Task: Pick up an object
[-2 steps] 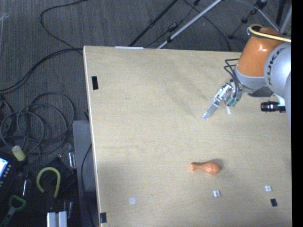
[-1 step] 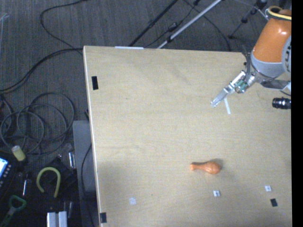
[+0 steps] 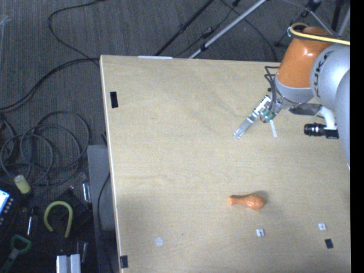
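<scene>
Desk: pale wood-coloured surface, viewed from above at a slant. Arm: grey with an orange band, entered from the right, over the desk's upper right part. Gripper: pointed down and to the left above bare desk; whether its fingers were spread or pressed together could not be told, and nothing was seen between them. Orange object: small, pear-shaped, lay on the desk's lower right part, well apart from the gripper. Cables: coiled on the floor, left.
</scene>
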